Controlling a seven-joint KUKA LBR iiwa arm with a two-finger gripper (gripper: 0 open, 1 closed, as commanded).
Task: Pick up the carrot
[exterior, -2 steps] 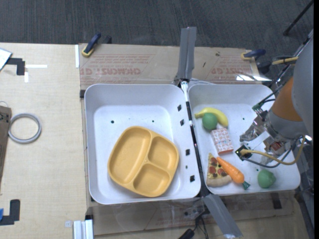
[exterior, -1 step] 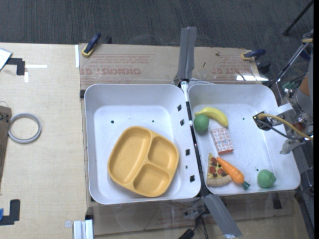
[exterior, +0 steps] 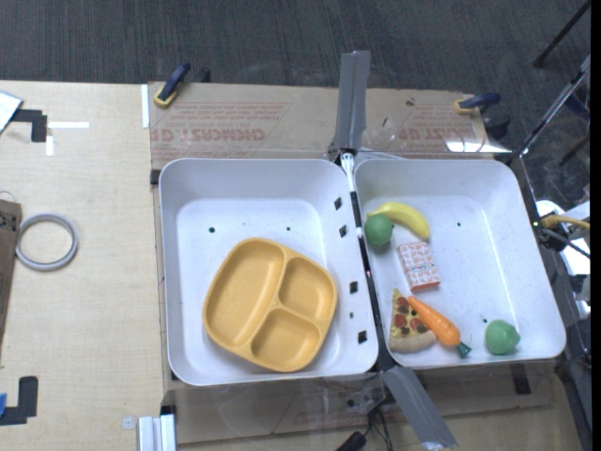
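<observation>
- Nearest us runs the near edge of the wooden bench (exterior: 84,346), the biggest thing we see.
- Two white bins stand on it, touching side by side: the left bin (exterior: 178,280) and the right bin (exterior: 507,214).
- We find a yellow divided plate (exterior: 270,303) lying flat in the near half of the left bin.
- We see a grey tape roll (exterior: 44,241) on the bench, well left of the bins.
- Our task's carrot (exterior: 435,319) lies in the right bin, near its near wall, slanting with its green tip toward the near right.
- Its left end lies over a toy pizza slice (exterior: 408,322).
- We see a banana (exterior: 402,217) toward the bin's far left.
- We make out a small red and white box (exterior: 418,265) between banana and carrot.
- One green fruit (exterior: 378,230) touches the banana; another green ball (exterior: 502,336) sits right of the carrot.
</observation>
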